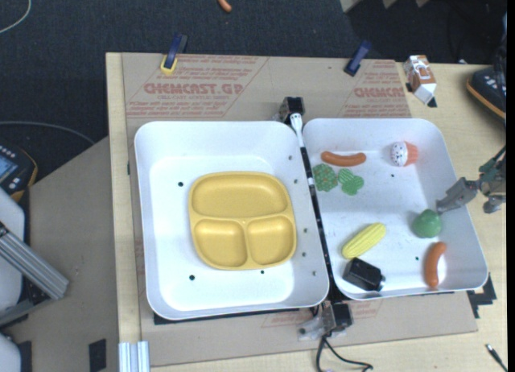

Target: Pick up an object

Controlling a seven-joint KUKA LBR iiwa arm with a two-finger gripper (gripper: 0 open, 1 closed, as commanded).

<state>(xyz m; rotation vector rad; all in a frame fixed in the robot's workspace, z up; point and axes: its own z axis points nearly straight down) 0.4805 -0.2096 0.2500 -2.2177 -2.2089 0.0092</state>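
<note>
Dark carpet surrounds the tabletop (96, 201), whose cardboard sheet carries two white bins side by side. Taking the yellow divided plate (241, 219) as the marker, it sits in the middle of the left bin (153, 169). Everything else lies beyond the plate in the right bin (463, 177): green leafy pieces (336, 179) closest to it across the divider, a sausage (344, 157) just past those toward the far rim, and a small white-and-orange ball (402, 153) farther still. A corn cob (364, 240) lies nearer the front, with a black block (364, 274) just below it. Farthest from the plate are a green round object (427, 222) and a second sausage (435, 265) standing on end near the bin's front corner. The end effector (452, 198) reaches in from the right edge, its tip just beside the green round object; I cannot tell whether it is released or clenched.
</note>
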